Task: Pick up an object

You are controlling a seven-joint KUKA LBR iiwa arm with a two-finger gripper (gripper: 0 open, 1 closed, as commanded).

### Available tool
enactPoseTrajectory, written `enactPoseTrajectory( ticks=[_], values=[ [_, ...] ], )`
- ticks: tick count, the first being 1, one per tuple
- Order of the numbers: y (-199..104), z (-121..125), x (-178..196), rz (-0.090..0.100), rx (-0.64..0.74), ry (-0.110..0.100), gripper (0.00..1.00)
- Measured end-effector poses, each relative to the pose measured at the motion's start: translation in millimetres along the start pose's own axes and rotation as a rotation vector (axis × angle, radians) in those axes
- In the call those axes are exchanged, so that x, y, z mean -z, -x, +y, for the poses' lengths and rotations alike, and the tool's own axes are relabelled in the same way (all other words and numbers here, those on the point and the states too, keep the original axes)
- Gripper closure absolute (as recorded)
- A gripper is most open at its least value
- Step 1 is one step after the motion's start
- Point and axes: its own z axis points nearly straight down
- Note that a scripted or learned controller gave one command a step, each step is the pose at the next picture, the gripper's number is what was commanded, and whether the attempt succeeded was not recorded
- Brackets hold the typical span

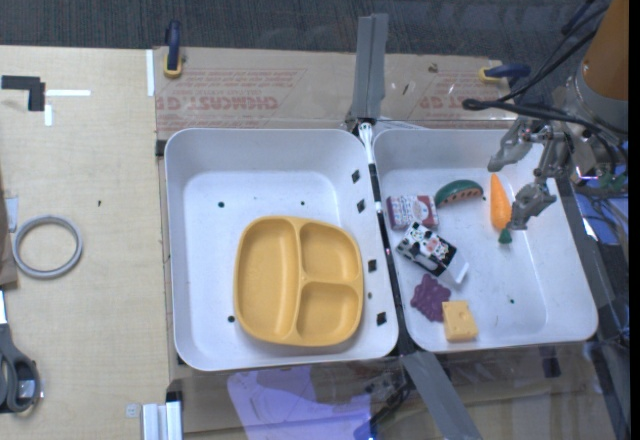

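My gripper [516, 178] hangs over the right bin's [560, 323] far right part, with its two fingers spread open and nothing between them. An orange carrot [497, 202] with a green tip lies in the bin just left of the lower finger [530, 200], close to it. Further left in the same bin are a green and red watermelon slice [459, 193], a pink packet [410, 210], a black and white box [428, 249], a purple bunch of grapes [430, 297] and a yellow block [460, 321].
A yellow divided plate [298, 280] lies in the left bin [200, 228]. On the wooden bench at the left are a grey tape roll [45, 246] and scissors [15, 383]. Cables and the arm crowd the right edge.
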Motion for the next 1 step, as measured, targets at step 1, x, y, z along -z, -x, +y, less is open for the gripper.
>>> enactPoseTrajectory(
  ticks=[1],
  values=[
    [26.4,32.1,108.6,0.001,0.04,0.0,0.0]
  ],
)
